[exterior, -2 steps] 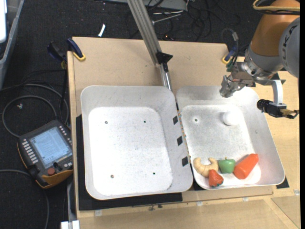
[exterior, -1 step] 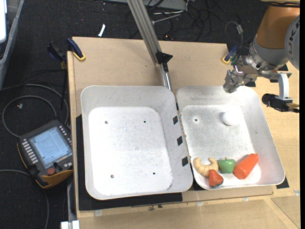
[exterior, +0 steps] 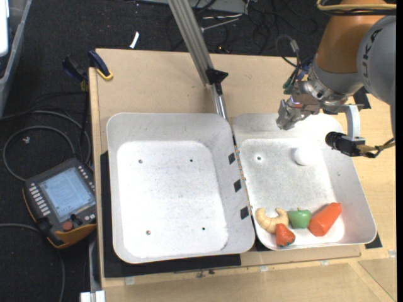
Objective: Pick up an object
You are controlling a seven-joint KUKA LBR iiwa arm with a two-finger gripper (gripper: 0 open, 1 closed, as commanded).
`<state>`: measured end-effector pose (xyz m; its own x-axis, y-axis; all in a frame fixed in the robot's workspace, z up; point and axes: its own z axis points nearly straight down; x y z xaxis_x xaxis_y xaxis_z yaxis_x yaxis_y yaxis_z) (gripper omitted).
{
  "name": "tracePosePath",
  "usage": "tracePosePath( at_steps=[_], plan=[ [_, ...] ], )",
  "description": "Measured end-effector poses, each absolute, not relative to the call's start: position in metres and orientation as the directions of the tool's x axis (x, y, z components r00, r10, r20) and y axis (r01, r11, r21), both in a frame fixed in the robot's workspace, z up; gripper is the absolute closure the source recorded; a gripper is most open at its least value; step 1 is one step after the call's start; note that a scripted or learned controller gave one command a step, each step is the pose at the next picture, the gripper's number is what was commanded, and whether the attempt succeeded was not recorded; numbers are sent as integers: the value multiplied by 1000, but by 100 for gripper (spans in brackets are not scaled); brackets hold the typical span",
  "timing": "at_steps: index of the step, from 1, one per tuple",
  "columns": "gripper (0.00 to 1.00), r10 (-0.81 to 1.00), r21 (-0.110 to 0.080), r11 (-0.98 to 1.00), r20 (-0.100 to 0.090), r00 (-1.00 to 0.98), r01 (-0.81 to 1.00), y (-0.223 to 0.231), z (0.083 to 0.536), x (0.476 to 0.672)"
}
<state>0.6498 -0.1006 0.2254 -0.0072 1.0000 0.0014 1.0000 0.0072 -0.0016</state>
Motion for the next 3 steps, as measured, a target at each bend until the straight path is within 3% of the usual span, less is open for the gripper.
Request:
tracePosePath(
  at_steps=[2, 3],
  plan=[
    [100, 1000, 0, 10, 3, -10, 1000, 18, 228, 636],
    [100, 1000, -2, 8, 1, -8, 1000, 67, 235, 617]
  ],
)
